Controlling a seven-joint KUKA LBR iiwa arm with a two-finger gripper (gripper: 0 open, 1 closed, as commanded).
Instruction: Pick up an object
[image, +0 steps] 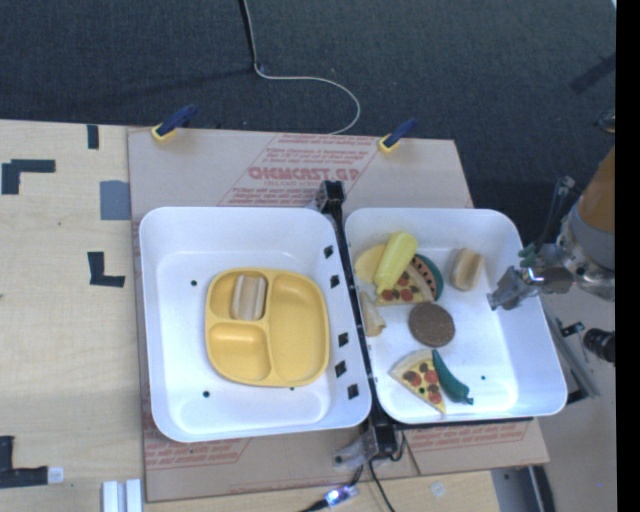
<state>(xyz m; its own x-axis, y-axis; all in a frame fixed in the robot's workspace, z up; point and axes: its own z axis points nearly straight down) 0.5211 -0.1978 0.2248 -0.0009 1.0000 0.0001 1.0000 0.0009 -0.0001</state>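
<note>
Here, from my overhead camera, I see two white bins side by side on a cardboard sheet. The left bin (160, 300) carries a yellow divided tray (285, 335), and a pale bread roll (248, 296) lies in the tray's far-left compartment.

The right bin (535, 375) is where the pickable things lie. At its far left, a yellow corn cob (397, 260) rests tilted over a pizza slice (408, 288) that sits on a dark green piece. A small tan bun (465, 268) lies near the far right of that bin, apart from the corn. A brown round cookie (432, 324) sits near the middle, just nearer than the first pizza slice. A second pizza slice (418, 377) lies at the near side, with a green pepper (452, 380) touching its right edge. A pale piece (372, 318) leans by the bin's left wall.

The arm (600, 235) comes in from the right, and its gripper (508, 292) hangs over the right bin's right rim, right of the bun and cookie and clear of both. Nothing lies between its fingers. I cannot tell from this angle whether the claw is spread or pressed together.
</note>
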